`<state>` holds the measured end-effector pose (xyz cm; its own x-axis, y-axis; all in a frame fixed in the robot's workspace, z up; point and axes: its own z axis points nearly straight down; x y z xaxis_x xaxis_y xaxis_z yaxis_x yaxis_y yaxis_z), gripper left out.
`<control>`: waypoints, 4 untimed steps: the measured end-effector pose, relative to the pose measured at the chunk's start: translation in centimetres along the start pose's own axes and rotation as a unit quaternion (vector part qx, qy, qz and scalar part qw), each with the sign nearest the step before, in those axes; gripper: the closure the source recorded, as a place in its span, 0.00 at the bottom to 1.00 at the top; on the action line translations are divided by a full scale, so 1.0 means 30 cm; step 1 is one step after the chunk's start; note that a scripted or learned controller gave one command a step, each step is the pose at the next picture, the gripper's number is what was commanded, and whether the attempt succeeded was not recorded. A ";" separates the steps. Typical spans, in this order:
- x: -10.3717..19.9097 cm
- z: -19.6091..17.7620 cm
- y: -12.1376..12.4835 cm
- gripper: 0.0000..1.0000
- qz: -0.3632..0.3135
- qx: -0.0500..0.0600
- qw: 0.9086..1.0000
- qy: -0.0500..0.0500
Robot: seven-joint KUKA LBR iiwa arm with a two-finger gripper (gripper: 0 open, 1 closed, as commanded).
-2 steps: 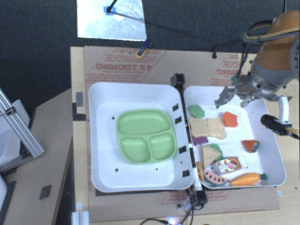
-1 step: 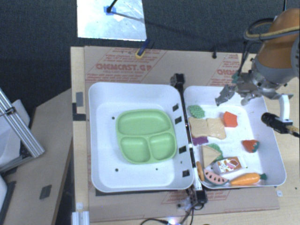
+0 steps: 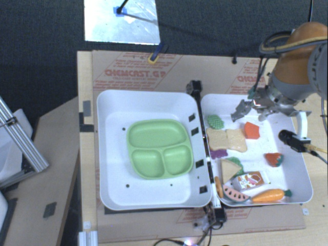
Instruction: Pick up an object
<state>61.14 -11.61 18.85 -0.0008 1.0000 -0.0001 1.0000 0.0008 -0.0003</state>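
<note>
Gripper (image 3: 252, 108) w/ fingers spread apart, gripping nothing, hovering at right bin's (image 3: 307, 181) 12 o'clock. Orange block (image 3: 251, 130) just below at 6, toast (image 3: 229, 139) at 7; prob. lined up for block.

Bright, even overhead light washes the two white bins (image 3: 154, 99) nearly to glare, with only soft, faint shadows. A foil-like sheet (image 3: 122, 13) at the top shines with patchy reflections against dark cloth. Focus is slightly soft throughout, colours muted
</note>
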 end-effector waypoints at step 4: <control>-0.046 0.103 0.052 1.00 -0.001 -0.004 1.000 -0.001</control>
<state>62.70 -12.99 15.75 -0.0037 1.0000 -0.0016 1.0000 0.0037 0.0073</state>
